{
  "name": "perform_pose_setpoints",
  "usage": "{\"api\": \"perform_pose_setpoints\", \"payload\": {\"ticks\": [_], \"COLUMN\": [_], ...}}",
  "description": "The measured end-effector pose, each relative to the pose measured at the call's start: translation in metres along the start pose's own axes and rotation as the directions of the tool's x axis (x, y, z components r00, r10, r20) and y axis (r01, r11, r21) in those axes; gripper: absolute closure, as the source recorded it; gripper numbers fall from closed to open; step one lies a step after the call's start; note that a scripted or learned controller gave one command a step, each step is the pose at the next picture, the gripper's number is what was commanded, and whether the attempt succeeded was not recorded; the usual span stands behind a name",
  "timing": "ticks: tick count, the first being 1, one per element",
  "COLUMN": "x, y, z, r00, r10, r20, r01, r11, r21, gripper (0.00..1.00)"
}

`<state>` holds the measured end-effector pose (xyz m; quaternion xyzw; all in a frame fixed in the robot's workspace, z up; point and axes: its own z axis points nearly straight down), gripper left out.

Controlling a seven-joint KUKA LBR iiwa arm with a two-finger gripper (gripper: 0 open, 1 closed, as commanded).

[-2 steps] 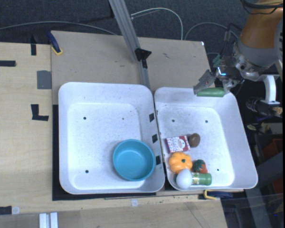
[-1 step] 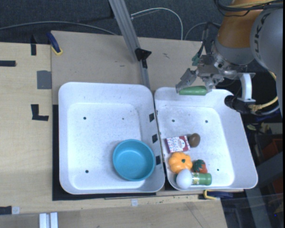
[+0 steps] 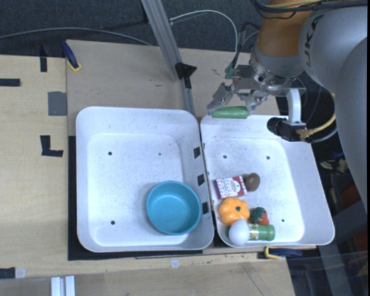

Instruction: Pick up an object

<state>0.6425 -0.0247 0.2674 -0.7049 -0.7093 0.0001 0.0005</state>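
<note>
My gripper (image 3: 233, 103) hangs over the far rim of the right bin (image 3: 308, 184), near the divide between the two bins. A long green vegetable-shaped object (image 3: 229, 111) sits crosswise between its fingertips, above the rim, and the gripper is shut on it. In the near part of the right bin lie a red and white carton (image 3: 229, 186), a brown round item (image 3: 251, 181), a small orange pumpkin (image 3: 234, 210), a white egg (image 3: 238, 232), a green bottle (image 3: 263, 232) and a small red and green piece (image 3: 258, 215).
A blue bowl (image 3: 172, 207) sits in the near right corner of the left bin (image 3: 92, 165). A grey metal post (image 3: 166, 36) slants down to the bins' far edge, just left of the gripper. Cables run behind the arm.
</note>
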Motion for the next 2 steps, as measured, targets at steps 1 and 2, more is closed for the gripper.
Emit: {"api": "perform_pose_setpoints", "payload": {"ticks": [1, 2], "x": [0.042, 0.089], "y": [0.017, 0.025], "z": [0.009, 0.037], "r00": [1.0, 1.0], "r10": [0.001, 0.001], "r20": [0.0, 0.001], "r01": [-0.001, -0.001], "r11": [1.0, 1.0], "r21": [0.0, 0.003], "gripper": [1.0, 1.0]}}
